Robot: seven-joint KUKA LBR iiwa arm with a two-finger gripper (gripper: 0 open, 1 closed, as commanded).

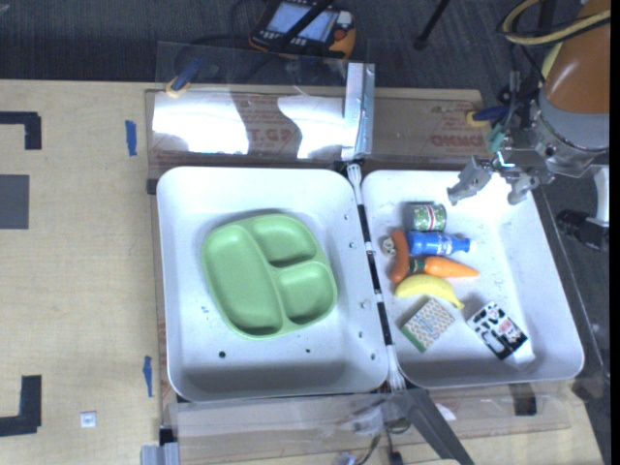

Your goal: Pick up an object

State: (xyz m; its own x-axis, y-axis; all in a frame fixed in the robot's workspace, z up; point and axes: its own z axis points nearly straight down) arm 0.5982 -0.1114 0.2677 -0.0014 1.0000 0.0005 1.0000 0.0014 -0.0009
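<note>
My gripper hangs open over the far right part of the right bin, with nothing between its fingers. Just left of and below it lies a small green can. In front of the can lie a blue bottle, an orange carrot, a second orange piece and a yellow banana. A green-and-tan box and a black-and-white box sit nearer the front of that bin.
The left bin holds a green divided tray. A metal divider post stands behind the seam between the bins. A handheld device and cables lie beyond the bench.
</note>
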